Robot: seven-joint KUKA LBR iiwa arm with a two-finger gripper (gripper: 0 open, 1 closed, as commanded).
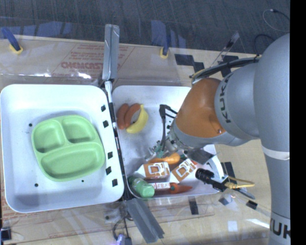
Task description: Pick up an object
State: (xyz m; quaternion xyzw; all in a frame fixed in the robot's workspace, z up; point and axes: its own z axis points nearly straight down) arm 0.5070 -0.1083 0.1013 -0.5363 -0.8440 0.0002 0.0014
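Observation:
The right bin (143, 93) holds several small things. A yellow banana with a brown sausage-like piece (131, 117) lies near its left wall. Along the front wall lie a green item (142, 189), an orange carrot (174, 189) and two small orange-and-white boxes (157, 170) (184, 170). My gripper (159, 149) reaches down into the middle of this bin, just above the left box and right of the banana. The orange wrist band and grey arm cover most of it.
The left bin (15, 152) holds a green divided plate (67, 147). A grey divider (110, 55) runs between the bins. The arm (255, 101) covers the right bin's right half.

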